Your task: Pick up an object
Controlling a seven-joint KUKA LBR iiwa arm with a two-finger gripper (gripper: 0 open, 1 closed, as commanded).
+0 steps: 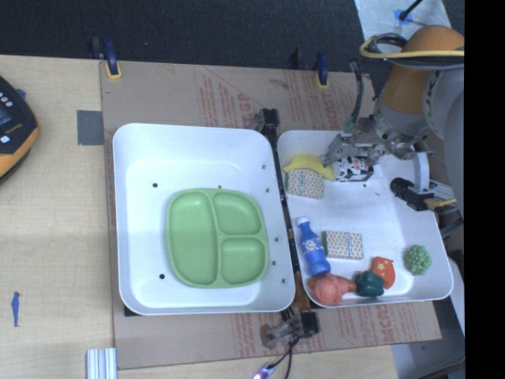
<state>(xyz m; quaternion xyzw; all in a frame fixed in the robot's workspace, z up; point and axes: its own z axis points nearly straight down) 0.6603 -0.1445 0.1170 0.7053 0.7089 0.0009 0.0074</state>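
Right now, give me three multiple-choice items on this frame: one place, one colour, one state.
1. Where does the green divided tray lie?
A. left bin
B. right bin
C. bare bench

2. What colour is the bottle in the right bin?
A. red
B. blue
C. black

3. How does the bottle sit?
A. standing upright
B. lying on its side
C. hanging from the gripper

Answers:
1 A, it rests on the left bin floor.
2 B, blue body with a white cap.
3 B, it lies flat beside the patterned box.

A divided plate [217, 238] lies in the left bin [134, 144]; a bottle [311, 247] lies in the right bin [422, 287].
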